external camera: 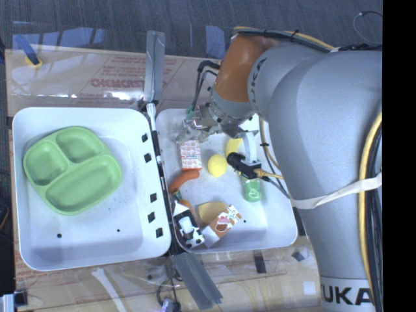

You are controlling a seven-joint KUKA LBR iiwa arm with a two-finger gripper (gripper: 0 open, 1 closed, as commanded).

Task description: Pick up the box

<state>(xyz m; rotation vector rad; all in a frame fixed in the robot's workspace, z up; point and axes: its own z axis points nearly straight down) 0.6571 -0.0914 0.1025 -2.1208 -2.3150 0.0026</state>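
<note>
The box [190, 155] is a small pink and white carton lying in the right bin [276, 229], near its upper left part. My gripper [197, 126] hangs just above the box's far end, at the tip of the grey arm with its orange band [237, 67]. From this angle there seems to be a small gap between gripper and box, though I cannot tell for sure whether they touch. The box rests on the bin floor.
Around the box lie a yellow lemon [217, 166], an orange sausage-like piece [184, 179], a green bottle [252, 189], a brown packet [219, 217] and a black and white item [189, 231]. A green divided plate [71, 168] sits in the left bin [39, 252].
</note>
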